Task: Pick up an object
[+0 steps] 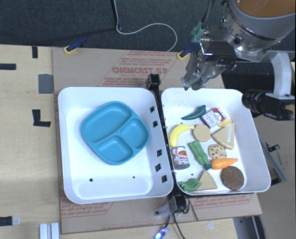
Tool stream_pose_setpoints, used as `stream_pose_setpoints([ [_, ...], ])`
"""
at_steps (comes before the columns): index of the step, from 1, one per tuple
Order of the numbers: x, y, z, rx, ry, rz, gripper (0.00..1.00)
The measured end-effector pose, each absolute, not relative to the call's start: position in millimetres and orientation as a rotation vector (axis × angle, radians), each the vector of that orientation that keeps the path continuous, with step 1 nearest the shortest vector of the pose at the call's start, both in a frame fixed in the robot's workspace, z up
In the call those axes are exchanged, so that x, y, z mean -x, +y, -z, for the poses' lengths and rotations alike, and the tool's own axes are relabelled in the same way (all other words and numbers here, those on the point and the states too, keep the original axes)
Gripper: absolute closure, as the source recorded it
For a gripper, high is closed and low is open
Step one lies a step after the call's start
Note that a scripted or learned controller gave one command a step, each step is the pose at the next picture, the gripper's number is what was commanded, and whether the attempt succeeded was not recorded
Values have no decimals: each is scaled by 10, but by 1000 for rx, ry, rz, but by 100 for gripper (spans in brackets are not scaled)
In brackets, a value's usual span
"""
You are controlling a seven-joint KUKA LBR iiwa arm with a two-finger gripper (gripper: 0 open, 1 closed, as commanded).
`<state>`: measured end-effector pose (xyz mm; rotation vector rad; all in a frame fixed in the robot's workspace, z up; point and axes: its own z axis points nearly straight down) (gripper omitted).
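From above, my gripper [193,81] hangs over the far edge of the right bin [255,148], nothing between its fingers; spread or pressed together, I cannot tell. Two white bins: the left bin [71,133] holds one blue divided plate [115,132]. The right one holds the toy food: one banana [178,132], one can [181,157], one carrot [223,163], one brown patty [232,177], one cookie [217,151], one red packet [212,117], its label unreadable. The cardboard [133,71] carries red print, too blurred to read.

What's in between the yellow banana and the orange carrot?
In the camera view, a green cucumber-like piece lies between the banana and the carrot, with a speckled cookie beside it.
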<state>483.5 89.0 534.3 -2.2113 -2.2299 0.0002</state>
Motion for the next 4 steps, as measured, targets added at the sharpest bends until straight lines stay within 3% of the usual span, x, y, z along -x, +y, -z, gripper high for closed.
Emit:
stream_pose_setpoints([
  [1, -4831, 1571, -5340, 2210, -2230, -1, 100],
  [2, -4821, 1141, -3897, 2219, -2212, -26, 100],
  [3, -4834, 1172, -4079, 2217, -2223, -5, 100],
  [4, -4834, 1177, -4174, 2214, -2225, -7, 100],
])
